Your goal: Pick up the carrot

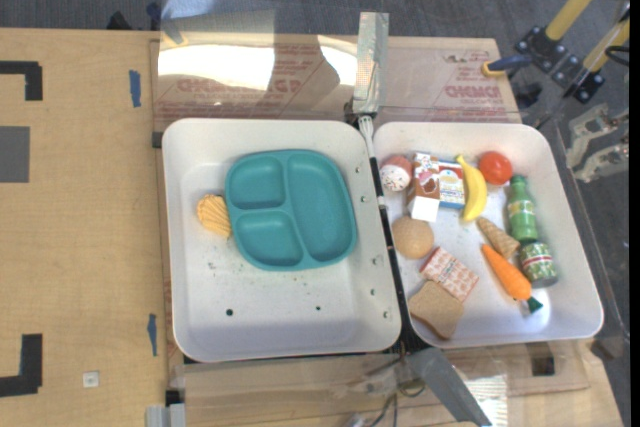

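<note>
The desk (70, 245) is a wide tan board with black corner marks and bits of blue tape. Two white bins sit on it side by side, their inner rims touching.

The left bin (200, 315) holds a teal divided plate (290, 207) set a little toward the far side. A small yellow shell-shaped piece (213, 213) touches the plate's left edge.

The right bin (575, 305) is crowded with toy food. A slice of brown bread (436, 308) lies at the near left, with a pink checked wafer (449, 273) just beyond it and a round tan bun (411, 237) further back. A banana (472, 187) stands lengthwise near the far wall, between some small cartons (432, 183) on its left and a red tomato (494, 165) on its right. A green bottle (519, 208) lies along the right side, with a green can (537, 260) just nearer than it.

The carrot (507, 273) lies flat in the near right part of this bin. It runs on a slant, its orange body beside the can and its green end pointing at the near right corner. A tan cone-shaped piece (497, 237) touches its far end.

The jaws show as a pale, blurred shape at the right edge of the view. They sit just outside the right bin's rim, well apart from the carrot. I cannot tell whether they are open or closed.
</note>
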